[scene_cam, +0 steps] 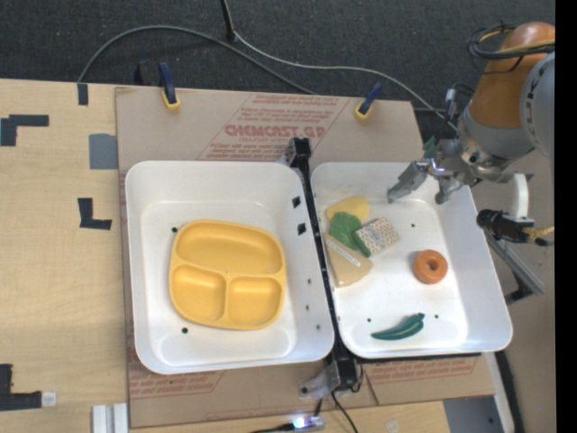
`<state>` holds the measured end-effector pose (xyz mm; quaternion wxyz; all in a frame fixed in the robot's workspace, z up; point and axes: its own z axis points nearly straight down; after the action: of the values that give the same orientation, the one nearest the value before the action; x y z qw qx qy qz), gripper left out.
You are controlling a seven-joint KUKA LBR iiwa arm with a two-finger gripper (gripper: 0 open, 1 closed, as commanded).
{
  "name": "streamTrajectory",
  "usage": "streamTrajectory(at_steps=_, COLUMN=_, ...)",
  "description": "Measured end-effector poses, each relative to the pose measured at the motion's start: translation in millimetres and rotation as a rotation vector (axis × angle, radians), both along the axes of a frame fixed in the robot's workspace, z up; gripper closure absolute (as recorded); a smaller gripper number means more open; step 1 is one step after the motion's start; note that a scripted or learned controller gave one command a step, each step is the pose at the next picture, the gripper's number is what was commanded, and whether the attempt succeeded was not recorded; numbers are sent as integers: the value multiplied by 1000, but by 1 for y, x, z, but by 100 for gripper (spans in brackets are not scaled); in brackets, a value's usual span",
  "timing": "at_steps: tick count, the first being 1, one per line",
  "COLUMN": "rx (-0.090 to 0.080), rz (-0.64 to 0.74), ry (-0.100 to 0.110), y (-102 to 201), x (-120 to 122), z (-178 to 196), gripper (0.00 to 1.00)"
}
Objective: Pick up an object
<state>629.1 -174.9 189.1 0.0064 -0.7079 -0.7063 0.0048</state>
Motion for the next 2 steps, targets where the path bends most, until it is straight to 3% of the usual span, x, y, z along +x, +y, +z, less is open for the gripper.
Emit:
streamTrajectory(at_steps=1, rx=-3, rz=4, ry=-14, y=0, x=3, z=9, gripper=0)
streamTrajectory(at_steps=2, rx=-3, rz=4, ry=-13, y=2, x=-7, z=-44, gripper=0)
